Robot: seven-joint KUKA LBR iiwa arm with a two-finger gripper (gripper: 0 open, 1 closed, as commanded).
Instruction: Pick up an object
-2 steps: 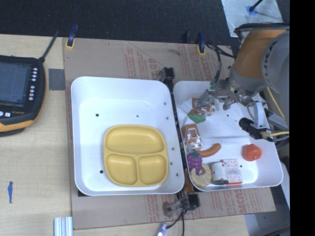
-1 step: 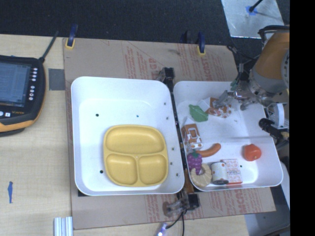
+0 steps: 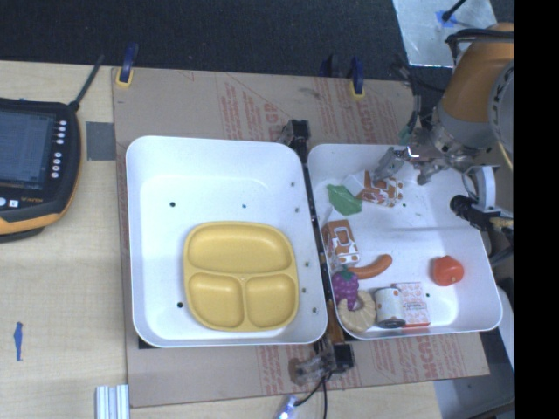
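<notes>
Hand (image 3: 403,158) poised over right bin (image 3: 489,260), nothing lifted.
Its grip state is unclear; patterned packet (image 3: 383,190) lies just below-left, ungrasped.

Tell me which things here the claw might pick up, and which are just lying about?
Part of the job:
claw
green leaf
hot dog
red tomato
purple grapes
small cartons

Just lying about:
yellow divided tray
handheld controller
blue clamps

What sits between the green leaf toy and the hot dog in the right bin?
In the camera view, a small brown-and-white box lies between the green leaf toy and the hot dog, by the right bin's left wall.
</notes>
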